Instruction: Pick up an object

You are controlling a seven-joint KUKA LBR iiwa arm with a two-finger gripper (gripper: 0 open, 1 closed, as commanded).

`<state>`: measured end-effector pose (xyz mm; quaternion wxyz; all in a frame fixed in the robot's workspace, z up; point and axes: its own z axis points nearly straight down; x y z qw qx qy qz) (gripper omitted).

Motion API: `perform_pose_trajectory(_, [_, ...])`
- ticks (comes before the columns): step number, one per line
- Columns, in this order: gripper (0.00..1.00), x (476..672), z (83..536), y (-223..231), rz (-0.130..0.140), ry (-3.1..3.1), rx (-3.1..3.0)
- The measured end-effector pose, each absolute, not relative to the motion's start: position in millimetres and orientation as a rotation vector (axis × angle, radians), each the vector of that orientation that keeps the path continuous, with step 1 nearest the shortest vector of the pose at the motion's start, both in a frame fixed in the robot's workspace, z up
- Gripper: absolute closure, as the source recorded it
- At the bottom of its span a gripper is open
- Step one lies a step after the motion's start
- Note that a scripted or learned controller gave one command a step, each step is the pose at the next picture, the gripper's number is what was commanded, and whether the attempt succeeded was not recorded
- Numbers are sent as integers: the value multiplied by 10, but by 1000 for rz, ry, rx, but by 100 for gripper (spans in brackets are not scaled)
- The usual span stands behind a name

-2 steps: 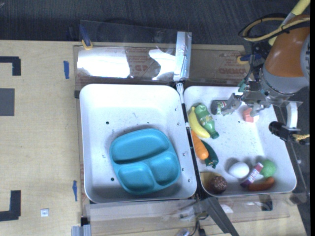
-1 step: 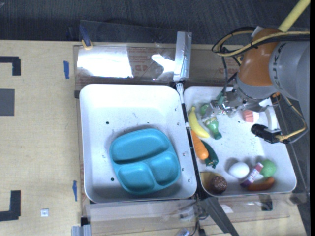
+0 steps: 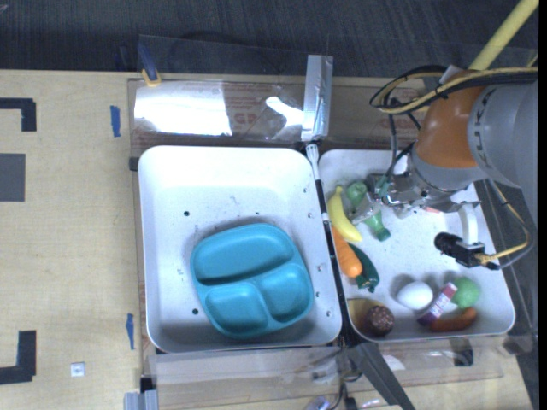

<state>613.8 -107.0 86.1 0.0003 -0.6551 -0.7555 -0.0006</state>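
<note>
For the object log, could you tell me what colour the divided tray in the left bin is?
The divided tray is light blue, seen in the camera view.

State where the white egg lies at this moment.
The white egg lies in the right bin, near its front edge, between the brown round fruit on its left and the green ball on its right.

A divided tray lies in the left bin; toy foods fill the right bin.

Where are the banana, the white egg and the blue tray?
banana (image 3: 343, 217): camera view, middle of its yellow curve.
white egg (image 3: 416, 295): camera view, centre of its top.
blue tray (image 3: 249, 278): camera view, ridge between compartments.
</note>
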Motion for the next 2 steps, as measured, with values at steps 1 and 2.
perform_pose_trajectory(1, [100,6162,992,-1070,-9,-2378,-2063])
perform_pose_trajectory(2, [100,6608,1890,-282,-8,-2254,-2190])
